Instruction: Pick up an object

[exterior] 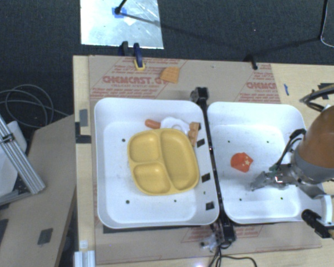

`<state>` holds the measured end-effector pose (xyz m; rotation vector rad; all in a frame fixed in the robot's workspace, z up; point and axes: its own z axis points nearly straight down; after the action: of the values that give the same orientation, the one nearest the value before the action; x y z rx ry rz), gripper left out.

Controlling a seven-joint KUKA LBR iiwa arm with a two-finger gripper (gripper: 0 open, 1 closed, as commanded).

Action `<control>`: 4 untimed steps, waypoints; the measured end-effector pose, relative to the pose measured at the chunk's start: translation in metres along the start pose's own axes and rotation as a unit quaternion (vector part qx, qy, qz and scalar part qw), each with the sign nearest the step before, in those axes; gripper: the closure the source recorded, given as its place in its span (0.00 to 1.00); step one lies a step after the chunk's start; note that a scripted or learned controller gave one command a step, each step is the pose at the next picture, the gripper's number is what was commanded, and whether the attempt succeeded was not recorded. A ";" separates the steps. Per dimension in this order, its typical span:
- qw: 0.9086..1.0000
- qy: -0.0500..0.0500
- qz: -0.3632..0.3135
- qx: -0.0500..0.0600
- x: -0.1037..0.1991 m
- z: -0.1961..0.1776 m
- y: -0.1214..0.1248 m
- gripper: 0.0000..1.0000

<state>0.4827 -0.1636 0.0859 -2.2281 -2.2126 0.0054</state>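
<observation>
A small red object (pixel 241 162) lies in the middle of the right bin (pixel 256 121). My gripper (pixel 265 178) hangs low over the right bin, a little right of and below the red object, apart from it. The grey arm with its orange band (pixel 325 143) comes in from the right edge. Nothing shows between the fingers.
The left bin (pixel 111 149) holds a yellow divided tray (pixel 161 161), a small orange sausage-like piece (pixel 152 124), a white item (pixel 175 125) and a tan block (pixel 193 132). A tan cracker-like piece (pixel 170 74) lies on the cardboard behind the bins. Cables run along the right side.
</observation>
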 end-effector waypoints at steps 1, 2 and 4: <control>1.000 0.001 -0.010 -0.006 0.066 -0.001 0.084 0.00; 1.000 -0.001 -0.007 -0.013 0.077 -0.246 0.086 0.00; 1.000 0.001 -0.004 0.001 0.041 -0.101 0.062 0.00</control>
<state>0.5453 -0.1226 0.1867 -2.2174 -2.2177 0.0051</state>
